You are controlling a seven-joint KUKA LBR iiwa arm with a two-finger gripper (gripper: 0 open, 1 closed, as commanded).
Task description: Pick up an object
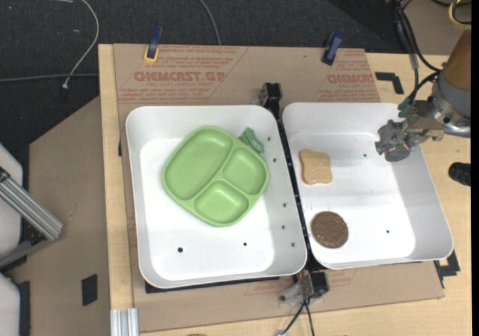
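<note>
My gripper (394,141) hovers at the right bin (419,200) rim (finger state: cannot tell). Bread slice (315,167): probably light, soft; I would pinch its long edges.

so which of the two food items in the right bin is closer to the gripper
The tan bread slice, in the bin's upper left; the round brown cookie lies farther from the gripper.

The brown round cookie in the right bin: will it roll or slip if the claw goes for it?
The brown cookie lies flat, so it probably won't roll. Its low profile on the smooth right bin floor may let it slide. It looks rigid, perhaps light.
</note>
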